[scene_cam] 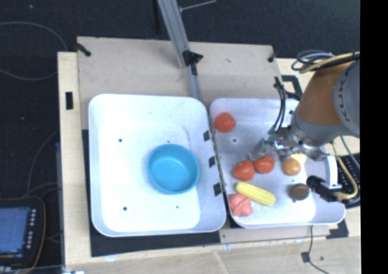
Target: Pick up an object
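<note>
My gripper (pixel 270 145) hangs low over the right bin (pixel 254 124), just above a red tomato-like piece (pixel 264 164). A second red piece (pixel 244 170) lies touching it on the left. An orange-red ball (pixel 225 122) sits near the bin's upper left. A yellow corn cob (pixel 256 194) and a pink piece (pixel 240 205) lie along the front. A pale yellow-orange piece (pixel 292 165) and a brown one (pixel 298 191) sit under the arm's wrist. I see nothing between the fingers.
The left bin (pixel 121 115) holds a blue bowl (pixel 173 168) near its middle. A grey slanted pole (pixel 173 24) rises behind the divider between the bins. The arm's bulk covers the right bin's far right side.
</note>
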